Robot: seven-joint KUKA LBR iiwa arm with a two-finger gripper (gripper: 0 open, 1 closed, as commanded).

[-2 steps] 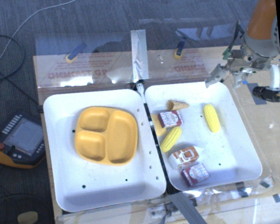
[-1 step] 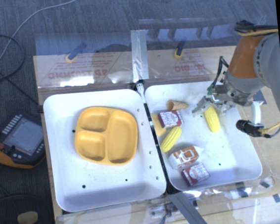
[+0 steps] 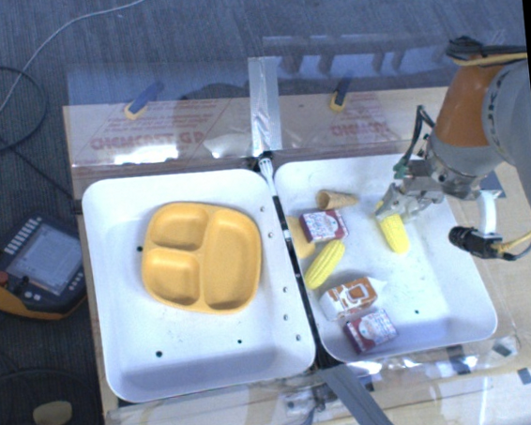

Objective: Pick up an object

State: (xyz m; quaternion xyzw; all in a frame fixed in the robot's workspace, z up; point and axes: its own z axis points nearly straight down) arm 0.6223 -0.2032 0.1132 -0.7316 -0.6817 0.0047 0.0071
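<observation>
My gripper (image 3: 399, 204) hangs over the right bin (image 3: 466, 327), at its upper right part, directly above a small yellow corn cob (image 3: 394, 233). A yellow piece shows between the fingertips, but I cannot tell whether it is held. Further left in the same bin lie a second corn cob (image 3: 325, 264), an ice-cream cone (image 3: 337, 198) and a red-and-white packet (image 3: 322, 224). Two more red packets, one (image 3: 351, 295) above the other (image 3: 369, 329), lie near the bin's front.
The left bin (image 3: 130, 362) holds a yellow divided plate (image 3: 200, 256). A ridge (image 3: 291, 251) separates the two bins. The arm's grey body and orange band (image 3: 467, 105) come in from the right. A teach pendant (image 3: 31, 269) lies on the floor at left.
</observation>
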